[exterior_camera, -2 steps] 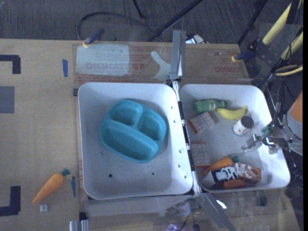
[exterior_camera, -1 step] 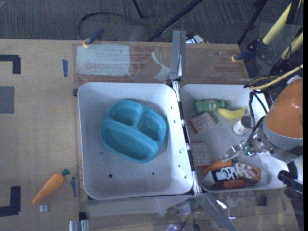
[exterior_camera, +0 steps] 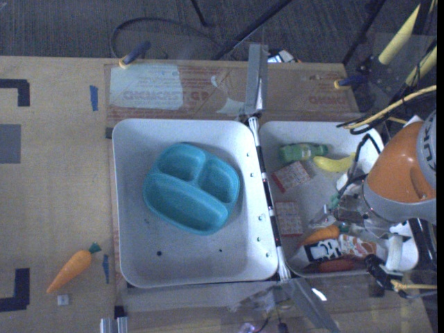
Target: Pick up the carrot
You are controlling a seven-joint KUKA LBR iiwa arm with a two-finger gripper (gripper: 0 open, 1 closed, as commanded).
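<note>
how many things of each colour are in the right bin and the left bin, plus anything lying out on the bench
Teal: 1, the divided plate
Green: 1, the bottle
Yellow: 1, the banana
Orange: 2, the carrot on the bench and an orange item in the right bin
Red and white: 3, two small packets and a carton
Total: 8

The wooden bench (exterior_camera: 55,186) carries two white bins (exterior_camera: 128,207) and a carrot (exterior_camera: 69,269).

A carrot (exterior_camera: 71,269) lies on the bench (exterior_camera: 48,186), left of the bin (exterior_camera: 125,207) holding a teal tray (exterior_camera: 192,196)
</note>
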